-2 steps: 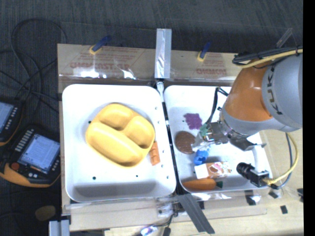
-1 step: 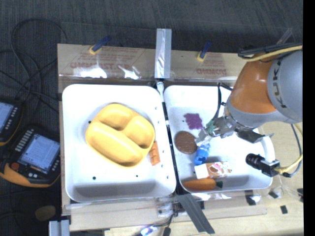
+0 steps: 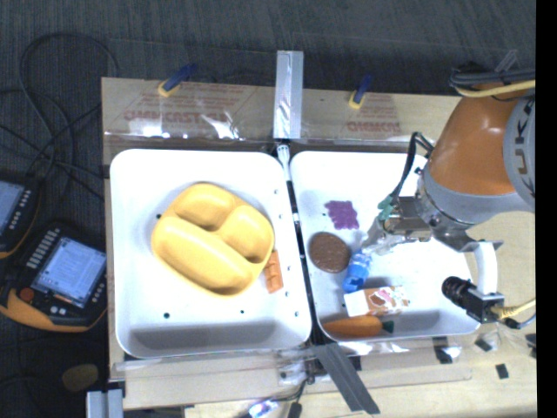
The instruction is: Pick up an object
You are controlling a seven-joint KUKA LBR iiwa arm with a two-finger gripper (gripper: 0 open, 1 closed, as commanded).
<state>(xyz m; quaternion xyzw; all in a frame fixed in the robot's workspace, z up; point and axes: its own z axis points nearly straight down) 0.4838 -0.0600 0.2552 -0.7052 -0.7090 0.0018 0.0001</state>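
My gripper (image 3: pixel 380 240) hangs low over the middle of the right bin (image 3: pixel 409 168), under the grey and orange arm that enters from the right. Just below and left of it lies a blue object (image 3: pixel 355 273). A brown disc (image 3: pixel 330 252) sits to its left, with a purple piece (image 3: pixel 342 213) above that. Near the bin's front edge lie a small white and red packet (image 3: pixel 379 300) and an orange carrot-like piece (image 3: pixel 354 326). A large yellow bread-like object (image 3: pixel 213 236) fills much of the left bin (image 3: pixel 139 312), with a small orange piece (image 3: pixel 273 271) at its right side.
A metal divider strip (image 3: pixel 288 94) stands at the back between the bins. Blue and yellow clips (image 3: pixel 177 79) hold plastic sheeting along the back edge. A handheld controller (image 3: pixel 57 273) and cables lie on the floor to the left. A black fitting (image 3: pixel 466 294) sticks out at the bench's right.
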